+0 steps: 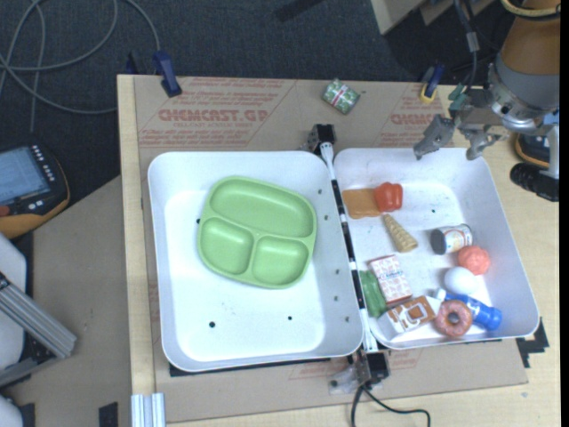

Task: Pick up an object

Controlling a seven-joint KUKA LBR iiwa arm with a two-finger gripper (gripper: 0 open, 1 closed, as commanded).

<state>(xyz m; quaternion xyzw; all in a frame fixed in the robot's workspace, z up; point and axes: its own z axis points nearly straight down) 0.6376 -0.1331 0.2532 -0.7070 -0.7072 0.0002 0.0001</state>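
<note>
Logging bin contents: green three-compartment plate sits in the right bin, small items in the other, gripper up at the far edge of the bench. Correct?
Not quite. The camera view shows the green plate in the left bin; the small items, such as the donut and cone, lie in the right bin. The gripper is indeed at the far edge.

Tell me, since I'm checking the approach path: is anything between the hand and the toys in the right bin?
Nothing visible blocks it. The hand hangs over the right bin's far edge, with bare white floor below. The nearest toys, a red pepper and a cone, lie in the open with nothing over them.
</note>
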